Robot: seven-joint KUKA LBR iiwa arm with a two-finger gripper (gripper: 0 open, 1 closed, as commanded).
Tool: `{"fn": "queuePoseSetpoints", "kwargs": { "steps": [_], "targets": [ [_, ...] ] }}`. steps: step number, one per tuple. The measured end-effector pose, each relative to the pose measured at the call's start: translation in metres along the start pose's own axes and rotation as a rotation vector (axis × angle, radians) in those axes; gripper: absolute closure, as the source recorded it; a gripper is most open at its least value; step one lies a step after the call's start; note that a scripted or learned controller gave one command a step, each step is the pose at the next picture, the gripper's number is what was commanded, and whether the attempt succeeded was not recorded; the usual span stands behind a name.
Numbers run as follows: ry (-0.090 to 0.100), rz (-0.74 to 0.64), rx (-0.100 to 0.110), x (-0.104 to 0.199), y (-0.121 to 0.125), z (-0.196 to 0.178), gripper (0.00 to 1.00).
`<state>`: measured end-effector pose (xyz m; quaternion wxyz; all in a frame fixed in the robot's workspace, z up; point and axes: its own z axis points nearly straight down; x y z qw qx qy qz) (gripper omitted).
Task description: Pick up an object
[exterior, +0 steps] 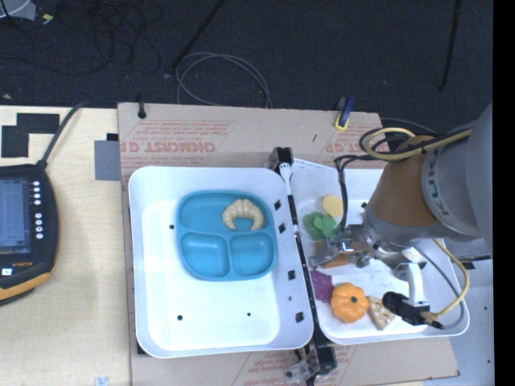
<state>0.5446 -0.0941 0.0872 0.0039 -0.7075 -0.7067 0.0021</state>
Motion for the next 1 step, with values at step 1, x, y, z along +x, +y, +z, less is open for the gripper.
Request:
{"fn": "queuePoseSetpoints", "kwargs": {
  "steps": [1],
  "targets": [
    [-0.001, -0.002, -0.004, 0.0118, -0.0005, 0.0002, 0.00]
  ]
}}
